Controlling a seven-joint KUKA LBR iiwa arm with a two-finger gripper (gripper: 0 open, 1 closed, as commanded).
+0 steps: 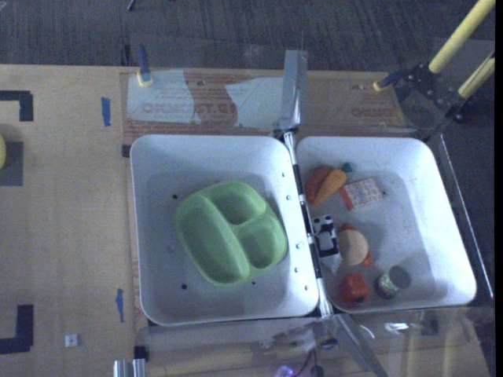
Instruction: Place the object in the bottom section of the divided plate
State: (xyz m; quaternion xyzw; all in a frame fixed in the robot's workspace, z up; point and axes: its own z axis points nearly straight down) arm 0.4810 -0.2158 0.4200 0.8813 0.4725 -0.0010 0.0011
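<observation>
Where two white bins sit side by side, the right bin (445, 187) holds six small things: one orange carrot (325, 184), one little box (362, 193), one black-and-white toy (324, 235), one round tan ball (354, 247), one red lump (354, 288) and one grey can (390, 282). The left bin (149, 210) holds one green plate (229, 231) with three parts, well apart from all six.

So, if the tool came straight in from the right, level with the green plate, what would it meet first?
Probably the right bin at its outer rim, then the tan round toy inside it. The height of travel is unclear.
</observation>
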